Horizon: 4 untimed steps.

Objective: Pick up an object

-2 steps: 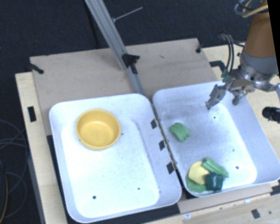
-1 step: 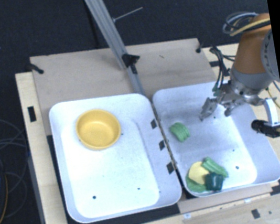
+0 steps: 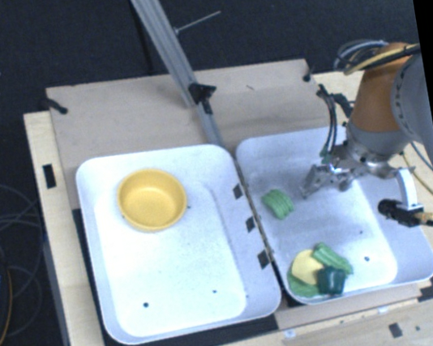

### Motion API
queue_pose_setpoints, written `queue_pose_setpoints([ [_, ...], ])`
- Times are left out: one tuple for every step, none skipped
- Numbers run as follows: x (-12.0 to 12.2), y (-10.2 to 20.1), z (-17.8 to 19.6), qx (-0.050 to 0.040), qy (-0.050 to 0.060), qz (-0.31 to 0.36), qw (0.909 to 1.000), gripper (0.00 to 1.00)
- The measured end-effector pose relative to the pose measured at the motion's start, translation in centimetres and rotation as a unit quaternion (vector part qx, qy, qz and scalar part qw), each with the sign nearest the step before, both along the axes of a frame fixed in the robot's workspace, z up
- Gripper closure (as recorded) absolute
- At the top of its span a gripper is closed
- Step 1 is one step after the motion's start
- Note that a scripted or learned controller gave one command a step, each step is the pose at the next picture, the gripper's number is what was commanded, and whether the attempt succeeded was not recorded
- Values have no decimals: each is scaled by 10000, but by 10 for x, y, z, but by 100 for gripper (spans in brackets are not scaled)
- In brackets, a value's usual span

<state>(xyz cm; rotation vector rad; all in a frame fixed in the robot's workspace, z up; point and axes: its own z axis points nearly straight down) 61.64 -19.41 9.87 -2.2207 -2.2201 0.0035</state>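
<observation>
My gripper [image 3: 317, 182] hangs over the middle of the right bin [image 3: 370, 208], its fingers spread apart with nothing between them. A small green block [image 3: 277, 203] lies on the bin floor a little to the left of and below the fingertips, apart from them. In the bin's near corner sits a cluster: a yellow piece [image 3: 303, 266], a light green piece [image 3: 330, 257] and a dark green piece [image 3: 330, 280], touching each other. A yellow bowl [image 3: 152, 198] rests in the upper part of the left bin [image 3: 177, 281].
The grey arm with its orange band [image 3: 380, 95] covers the right bin's far right side. A slanted metal rail [image 3: 172, 52] runs down to the divider between the bins. A black connector with cable [image 3: 402, 212] hangs at the arm's lower right.
</observation>
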Motion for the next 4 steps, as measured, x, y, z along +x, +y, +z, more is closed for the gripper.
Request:
queue_pose_setpoints([
  [1, 0, 13, -2, -25, 0, 10000, 100],
  [4, -5, 76, -3, -42, 0, 10000, 100],
  [12, -2, 121, -1, -37, 3, 10000, 100],
  [11, -6, 165, -1, -37, 2, 10000, 100],
])
